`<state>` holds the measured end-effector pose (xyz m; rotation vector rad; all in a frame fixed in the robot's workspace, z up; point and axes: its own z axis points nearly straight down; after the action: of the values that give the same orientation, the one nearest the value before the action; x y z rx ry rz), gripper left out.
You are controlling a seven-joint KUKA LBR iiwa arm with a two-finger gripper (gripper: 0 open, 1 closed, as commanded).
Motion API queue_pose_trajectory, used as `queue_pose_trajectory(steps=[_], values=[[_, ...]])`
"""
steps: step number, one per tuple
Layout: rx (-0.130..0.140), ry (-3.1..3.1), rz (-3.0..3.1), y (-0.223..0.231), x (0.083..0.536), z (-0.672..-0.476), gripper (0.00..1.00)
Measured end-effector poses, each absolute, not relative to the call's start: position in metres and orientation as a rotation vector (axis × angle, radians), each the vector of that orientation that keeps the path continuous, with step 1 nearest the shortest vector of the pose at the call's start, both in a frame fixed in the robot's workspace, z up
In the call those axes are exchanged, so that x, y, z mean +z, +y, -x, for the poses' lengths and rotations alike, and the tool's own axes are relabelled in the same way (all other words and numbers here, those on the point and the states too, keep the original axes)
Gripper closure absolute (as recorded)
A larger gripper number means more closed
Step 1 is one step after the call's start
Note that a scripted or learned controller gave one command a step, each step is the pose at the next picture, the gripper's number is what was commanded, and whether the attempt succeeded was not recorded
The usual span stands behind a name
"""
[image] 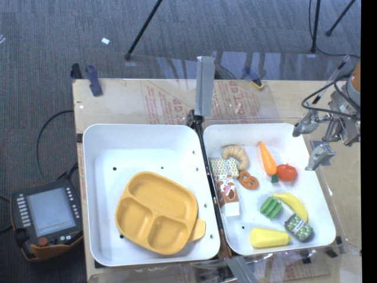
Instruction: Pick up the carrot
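Carrot [267,157] lies in far part of right bin [321,184], tilted, green end touching tomato [286,172] on its right, croissant [235,154] & pretzel [248,180] to its left. Gripper [321,140] hangs over right bin's far-right rim, well apart from carrot, w/ nothing in it; whether it's spread or closed, can't tell. Left bin [97,158] holds yellow divided tray [156,213]; banana [293,203] near side of right bin.
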<state>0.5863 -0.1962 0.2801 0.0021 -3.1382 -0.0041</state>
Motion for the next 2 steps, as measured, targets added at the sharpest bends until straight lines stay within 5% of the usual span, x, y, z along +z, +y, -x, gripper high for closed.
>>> queue_pose_trajectory(steps=[1,2], values=[[-0.01,-3.125,0.006,-0.185,0.121,-0.616,0.0],[-0.005,-3.133,0.132,-0.15,0.083,-0.62,0.0]])
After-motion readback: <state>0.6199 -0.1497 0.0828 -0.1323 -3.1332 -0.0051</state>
